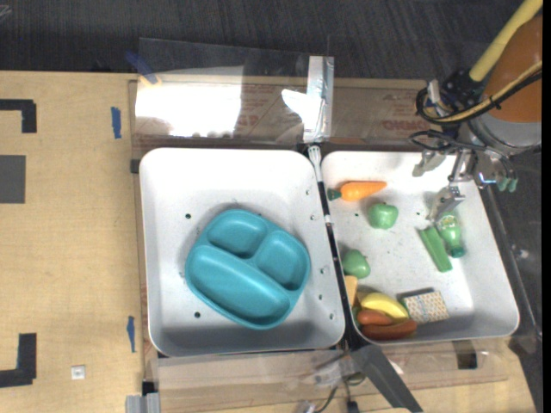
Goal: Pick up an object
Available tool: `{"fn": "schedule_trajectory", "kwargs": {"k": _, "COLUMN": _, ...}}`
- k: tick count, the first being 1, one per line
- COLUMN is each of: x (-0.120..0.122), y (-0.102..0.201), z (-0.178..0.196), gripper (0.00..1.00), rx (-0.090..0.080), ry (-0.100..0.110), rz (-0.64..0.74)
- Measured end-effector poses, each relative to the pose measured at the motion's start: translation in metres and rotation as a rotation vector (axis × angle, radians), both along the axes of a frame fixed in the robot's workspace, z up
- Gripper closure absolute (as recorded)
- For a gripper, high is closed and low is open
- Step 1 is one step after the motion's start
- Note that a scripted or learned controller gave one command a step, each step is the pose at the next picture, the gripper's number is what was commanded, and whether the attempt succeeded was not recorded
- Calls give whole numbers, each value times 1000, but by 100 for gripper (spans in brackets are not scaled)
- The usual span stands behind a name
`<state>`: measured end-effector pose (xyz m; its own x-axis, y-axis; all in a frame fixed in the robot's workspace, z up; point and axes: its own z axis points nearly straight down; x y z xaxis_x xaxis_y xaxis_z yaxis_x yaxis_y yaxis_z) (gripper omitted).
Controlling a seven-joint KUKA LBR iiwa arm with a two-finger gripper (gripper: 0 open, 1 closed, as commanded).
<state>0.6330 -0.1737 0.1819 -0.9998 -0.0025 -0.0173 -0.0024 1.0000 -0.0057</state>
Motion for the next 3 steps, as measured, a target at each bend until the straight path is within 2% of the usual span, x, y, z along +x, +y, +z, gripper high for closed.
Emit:
{"fn": "schedule_trajectory", "kwargs": {"k": 1, "x": 36, "y": 43, "z": -90, "gripper": 0, "rx": 4, "ry": 13, "rz": 97}}
{"fn": "schedule_trajectory", "kwargs": {"k": 2, "x": 35, "y": 44, "z": -92, "gripper": 0, "rx": 4, "ry": 14, "rz": 97}}
{"fn": "schedule_trajectory", "kwargs": {"k": 3, "x": 35, "y": 78, "z": -93, "gripper": 0, "rx": 1, "ry": 10, "rz": 373}}
